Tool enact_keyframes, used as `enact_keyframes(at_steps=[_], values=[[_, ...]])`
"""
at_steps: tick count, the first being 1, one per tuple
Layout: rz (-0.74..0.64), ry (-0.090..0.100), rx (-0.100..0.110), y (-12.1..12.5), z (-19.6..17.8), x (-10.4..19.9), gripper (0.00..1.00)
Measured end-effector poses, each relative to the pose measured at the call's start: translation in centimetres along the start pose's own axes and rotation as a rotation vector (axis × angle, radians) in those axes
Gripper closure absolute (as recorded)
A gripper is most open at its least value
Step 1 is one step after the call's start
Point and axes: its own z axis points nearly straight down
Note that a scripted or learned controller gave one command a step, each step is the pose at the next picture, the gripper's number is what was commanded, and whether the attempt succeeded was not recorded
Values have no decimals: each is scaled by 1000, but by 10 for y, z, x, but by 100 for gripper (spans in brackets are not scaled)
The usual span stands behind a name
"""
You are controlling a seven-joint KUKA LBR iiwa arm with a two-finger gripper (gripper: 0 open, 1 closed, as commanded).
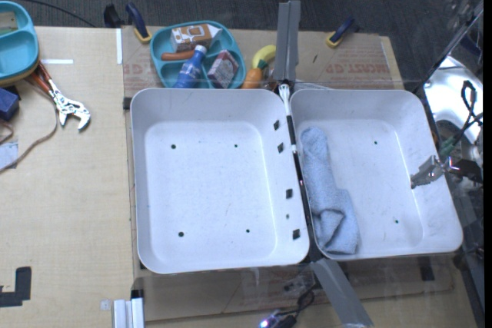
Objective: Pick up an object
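The gripper sits at the right edge of the right bin, low over the sloping right wall, its metal tip pointing left into the bin. Whether it is released or clenched, I cannot tell; nothing is seen in its grasp.

The 1 object in reach is a light blue-grey cloth, lying crumpled along the left edge of the right bin, running from near the upper left corner down to the lower left corner, where it bunches into a thicker fold. It is well apart from the gripper, with the bin's bare floor between them. The left bin adjoins it across the shared middle edge.

Beyond the bins, at the bench's far edge, stands a teal tray of small toy items, and a wrench lies toward the left edge.

By my reading, the task is at its approach step: no pick is made yet. The next move calls for a traverse across the bin to the cloth, a descent onto the bunched fold, then a close and lift.
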Motion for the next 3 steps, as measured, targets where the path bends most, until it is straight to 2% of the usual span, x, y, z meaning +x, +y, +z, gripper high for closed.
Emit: enact_keyframes(at_steps=[1,2,3], values=[[266,0,1,15,95,77,0],[101,-1,-2,74,42,45,0],[79,0,1,54,94,118,0]])
